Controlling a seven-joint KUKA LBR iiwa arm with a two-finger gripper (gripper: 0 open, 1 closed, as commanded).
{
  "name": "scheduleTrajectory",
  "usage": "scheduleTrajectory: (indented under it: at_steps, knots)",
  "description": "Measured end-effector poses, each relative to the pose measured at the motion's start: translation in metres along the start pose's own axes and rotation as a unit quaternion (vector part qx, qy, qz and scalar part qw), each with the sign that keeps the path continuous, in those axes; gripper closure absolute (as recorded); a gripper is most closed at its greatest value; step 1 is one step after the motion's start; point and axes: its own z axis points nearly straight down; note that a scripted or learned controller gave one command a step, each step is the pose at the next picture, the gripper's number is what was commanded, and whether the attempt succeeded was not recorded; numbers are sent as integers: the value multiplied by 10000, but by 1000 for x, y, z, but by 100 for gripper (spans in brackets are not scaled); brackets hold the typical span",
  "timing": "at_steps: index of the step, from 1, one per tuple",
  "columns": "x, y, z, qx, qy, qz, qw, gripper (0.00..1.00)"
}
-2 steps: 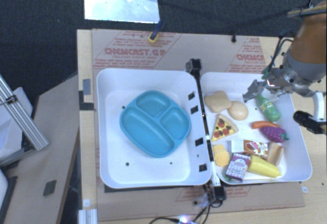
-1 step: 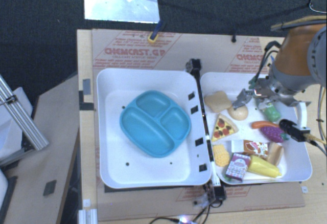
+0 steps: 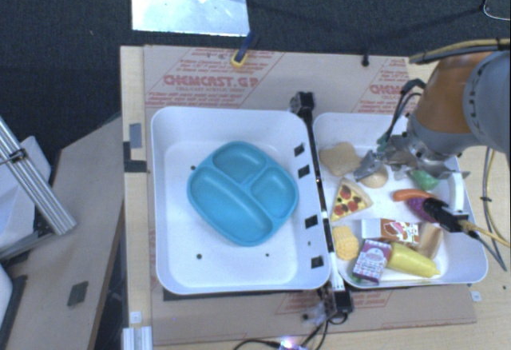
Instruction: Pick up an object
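A tabletop carried 2 shallow white bins side by side. The left bin held a blue divided plate. The right bin held toy food: a tan bread piece, a pizza slice, a corn cob, a pink carton, a yellow piece and a carrot. The grey arm with its orange band reached in from the right. Its gripper sat low over the right bin, just beside the bread; whether it was spread or pinching could not be told.
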Motion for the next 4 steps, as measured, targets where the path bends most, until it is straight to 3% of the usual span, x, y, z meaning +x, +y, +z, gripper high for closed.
scheduleTrajectory:
  at_steps: [1, 2, 4]
  knots:
    - [-1, 3, 26, -51, -17, 4, 10000, 0]
    - [0, 2, 17, -40, -13, 4, 10000, 100]
    - [0, 0, -80, -40, -10, -15, 10000, 100]
